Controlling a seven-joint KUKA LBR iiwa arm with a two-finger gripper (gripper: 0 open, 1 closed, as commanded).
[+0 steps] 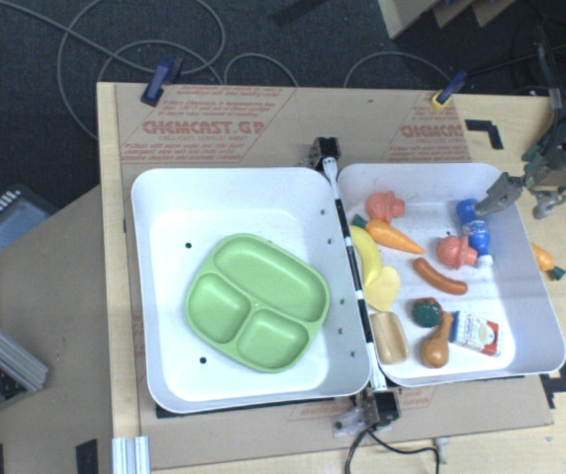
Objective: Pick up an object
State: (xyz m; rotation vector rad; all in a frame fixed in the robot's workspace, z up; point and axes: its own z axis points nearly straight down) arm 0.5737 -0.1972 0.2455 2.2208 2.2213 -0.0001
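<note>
At the near edge of the desk (65, 294), two shallow white bins are seen side by side, joined along a dark hinge strip. The left bin (159, 205) is occupied by a pale green divided plate (255, 302) with three compartments, laid slightly askew, with bare white floor left around it on all sides. The right bin (549, 339) is scattered with small toy foods: a tan bread roll (389, 337) and a brown pear-shaped piece (438, 341) near the front, a white packet with red print (477, 333) beside them, a dark green round piece (426, 311), a reddish sausage (441, 276), a yellow banana (365, 249) and a pale yellow piece (383, 286) against the hinge side, an orange carrot (393, 235), a pink lumpy piece (384, 205) and a blue and white bottle (474, 229) beside a pink round piece (451, 252). Open floor is left along the right bin's far wall and its right-hand side. An orange piece (542, 259) is seen just outside the right rim. The pincer (505, 194) is seen at the bin's far right corner, just above the blue bottle; how wide it stands cannot be told, and nothing is seen held in it. Cables are looped on the dark floor (26, 67) beyond the desk.
</note>
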